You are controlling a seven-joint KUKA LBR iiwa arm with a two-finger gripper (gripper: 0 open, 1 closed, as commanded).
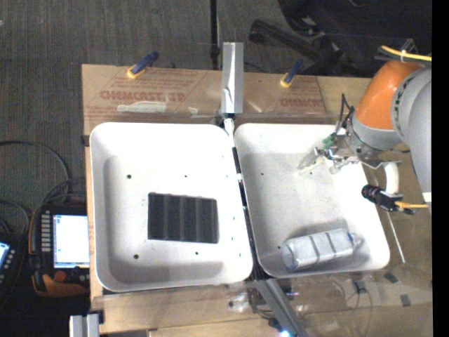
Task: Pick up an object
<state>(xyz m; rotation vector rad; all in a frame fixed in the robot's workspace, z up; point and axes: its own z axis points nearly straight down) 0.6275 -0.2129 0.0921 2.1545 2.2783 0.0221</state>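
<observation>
A clear plastic bottle [321, 248] lies on its side near the front wall of the right bin [280, 188]. In the left bin [119, 153] a black ridged rectangular block [182, 217] rests flat on the floor. My gripper [321, 156] hangs low over the back right part of the right bin, pointing left, well apart from the bottle. I see nothing held in it.
The two white bins meet at a centre ridge [238, 181]. A metal post [231, 83] stands behind that ridge. Two clamps [142, 64] [292, 73] hold the brown board at the back. The arm [393, 104] enters over the right bin's far right corner.
</observation>
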